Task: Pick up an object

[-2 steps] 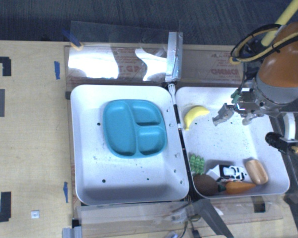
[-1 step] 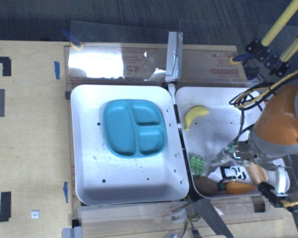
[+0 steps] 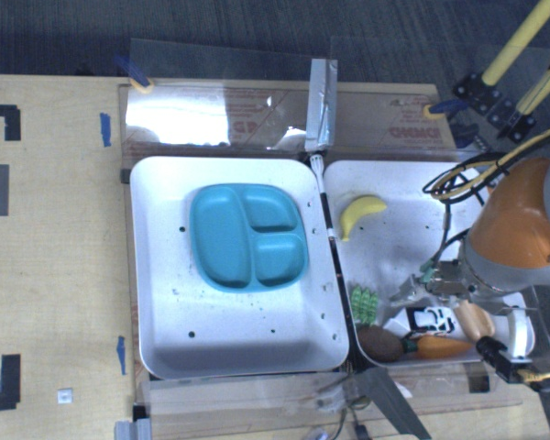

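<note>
Progress is being judged as early: nothing is being seen lifted, and the gripper (image 3: pixel 437 284), lowered into the right white bin (image 3: pixel 394 183) near a brown rounded object (image 3: pixel 379 342), an orange carrot-like piece (image 3: pixel 437 346) and a yellow plastic banana (image 3: pixel 359 212), is not being shown clearly enough, so its state cannot be told. A blue divided tray (image 3: pixel 248 236) is lying in the left white bin (image 3: pixel 156 246), on a pale wooden bench (image 3: pixel 55 246).

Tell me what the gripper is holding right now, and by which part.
Cannot be told: the gripper sits low over the right bin, and the arm's wrist hides the spot where any hold would be.
</note>
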Controlling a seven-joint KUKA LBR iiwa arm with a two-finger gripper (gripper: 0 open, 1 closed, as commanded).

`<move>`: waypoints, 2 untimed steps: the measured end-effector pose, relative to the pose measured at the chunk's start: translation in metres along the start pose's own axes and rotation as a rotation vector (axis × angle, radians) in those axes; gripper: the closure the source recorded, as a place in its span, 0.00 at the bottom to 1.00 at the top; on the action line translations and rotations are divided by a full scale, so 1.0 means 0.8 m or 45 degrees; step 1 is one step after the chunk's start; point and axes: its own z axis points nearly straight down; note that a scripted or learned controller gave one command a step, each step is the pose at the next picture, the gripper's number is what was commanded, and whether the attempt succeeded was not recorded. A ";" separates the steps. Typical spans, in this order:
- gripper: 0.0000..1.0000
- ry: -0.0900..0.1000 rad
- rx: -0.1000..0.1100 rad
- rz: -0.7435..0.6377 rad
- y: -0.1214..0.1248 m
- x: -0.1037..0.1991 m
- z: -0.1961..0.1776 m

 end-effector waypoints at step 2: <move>0.00 -0.003 -0.012 -0.289 0.004 -0.006 0.014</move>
